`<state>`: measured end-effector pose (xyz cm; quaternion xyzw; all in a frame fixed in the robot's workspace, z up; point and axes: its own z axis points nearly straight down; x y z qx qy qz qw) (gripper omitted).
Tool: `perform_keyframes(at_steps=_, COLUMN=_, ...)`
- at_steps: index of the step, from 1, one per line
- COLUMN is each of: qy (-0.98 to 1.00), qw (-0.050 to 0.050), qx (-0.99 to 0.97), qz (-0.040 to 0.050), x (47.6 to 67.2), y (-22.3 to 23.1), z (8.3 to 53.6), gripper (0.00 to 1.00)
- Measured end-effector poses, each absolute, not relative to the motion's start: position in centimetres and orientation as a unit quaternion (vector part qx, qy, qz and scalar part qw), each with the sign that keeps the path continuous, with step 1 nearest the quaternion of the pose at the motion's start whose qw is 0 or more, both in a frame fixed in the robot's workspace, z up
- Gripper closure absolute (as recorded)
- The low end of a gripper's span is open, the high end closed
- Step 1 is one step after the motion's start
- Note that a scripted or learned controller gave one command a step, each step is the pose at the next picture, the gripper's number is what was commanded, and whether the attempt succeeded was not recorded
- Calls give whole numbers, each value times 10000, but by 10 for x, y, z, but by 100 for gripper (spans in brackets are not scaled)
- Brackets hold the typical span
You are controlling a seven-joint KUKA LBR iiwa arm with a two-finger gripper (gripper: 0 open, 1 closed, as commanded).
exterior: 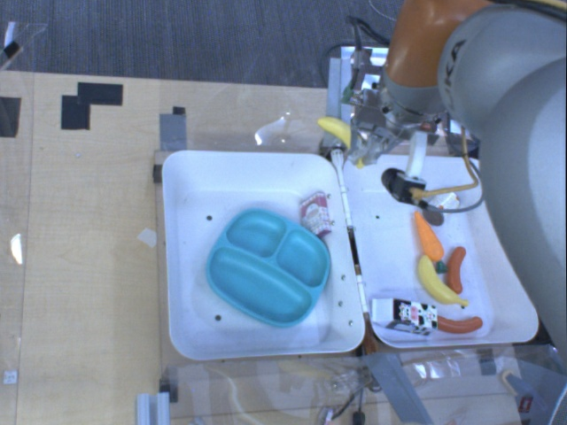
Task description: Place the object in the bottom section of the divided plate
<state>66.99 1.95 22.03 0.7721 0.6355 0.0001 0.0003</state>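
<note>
We see a carrot [427, 235] lying in the right bin [509, 312], with a banana [435, 282] and a sausage [456, 269] just below it. Along the front wall lie a cow-print carton [405, 315] and another sausage [460, 325]. A small pink packet [316, 212] lies in the left bin [182, 264].

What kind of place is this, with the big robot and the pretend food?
Probably a robot lab: a grey arm over two white bins, toy food like a carrot, and a blue divided plate.

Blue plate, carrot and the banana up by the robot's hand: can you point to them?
Blue plate [257, 283]: camera view, its big bottom section.
Carrot [428, 235]: camera view, middle of its orange body.
Banana [336, 130]: camera view, its yellow curve.
</note>
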Motion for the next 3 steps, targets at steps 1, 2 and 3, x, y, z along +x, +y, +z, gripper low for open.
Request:
perform_keyframes(at_steps=1, qy=7072, qw=1, qx=7070, qz=2, x=670, y=63, z=210, gripper=100)
perform_keyframes(at_steps=2, qy=6991, qw=2, qx=7150, qz=8, x=670, y=135, z=234, gripper=100)
perform_keyframes(at_steps=3, qy=6933, qw=4, qx=7207, qz=11, x=670, y=179, z=245, gripper=100)
